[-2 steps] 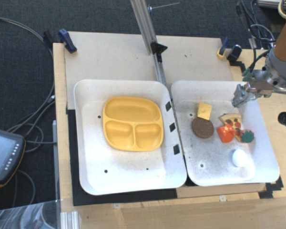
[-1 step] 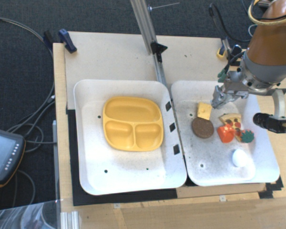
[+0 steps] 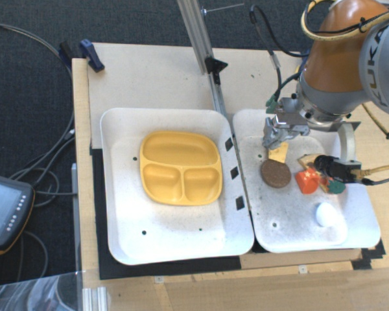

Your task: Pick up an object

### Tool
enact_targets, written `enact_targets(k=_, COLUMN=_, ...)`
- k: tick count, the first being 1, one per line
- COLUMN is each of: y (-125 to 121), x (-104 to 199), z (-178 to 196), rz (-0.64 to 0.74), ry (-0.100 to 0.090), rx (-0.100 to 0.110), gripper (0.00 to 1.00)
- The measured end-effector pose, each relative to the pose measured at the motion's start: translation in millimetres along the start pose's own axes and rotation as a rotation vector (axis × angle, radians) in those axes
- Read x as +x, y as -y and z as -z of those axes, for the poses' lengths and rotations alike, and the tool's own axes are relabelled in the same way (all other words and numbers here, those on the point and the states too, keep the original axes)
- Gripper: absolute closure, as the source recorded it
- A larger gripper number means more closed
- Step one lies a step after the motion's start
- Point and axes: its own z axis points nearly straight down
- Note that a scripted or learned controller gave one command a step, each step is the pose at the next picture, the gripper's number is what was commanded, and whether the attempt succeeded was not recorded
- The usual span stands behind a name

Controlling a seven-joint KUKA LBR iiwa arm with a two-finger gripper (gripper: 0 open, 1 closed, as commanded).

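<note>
Two shallow white bins sit side by side on the pale tabletop [image 3: 149, 76]. The left bin [image 3: 120, 193] carries a yellow plastic tray with three compartments [image 3: 181, 168] at its centre. The right bin [image 3: 288, 232] carries the loose things. A pale yellow wedge-shaped piece [image 3: 279, 153] lies toward 11 o'clock of the bin's middle. A brown round flat disc [image 3: 275, 174] lies just beside the wedge at its 6 o'clock. A red-orange lumpy piece [image 3: 306, 182] lies at 3 o'clock of the disc, with a small dark green piece [image 3: 336, 187] just beyond it at 3 o'clock. A white rounded ball [image 3: 325, 214] lies apart from these at 5 o'clock of the bin. A slanted aluminium post [image 3: 193, 24] rises at 12 o'clock, between the bins. The hand [image 3: 274, 141] hangs at the upper edge of the yellow wedge, at or very near its top. The disc crowds the wedge's lower side. Whether the hand is apart or together cannot be told, and nothing is seen held in it.
</note>
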Motion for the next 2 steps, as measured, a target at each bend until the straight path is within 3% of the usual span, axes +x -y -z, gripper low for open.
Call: enact_targets(k=2, y=-28.5, x=97.9, z=-14.4, rz=-0.001, ry=0.002, rx=-0.005, gripper=1.00)
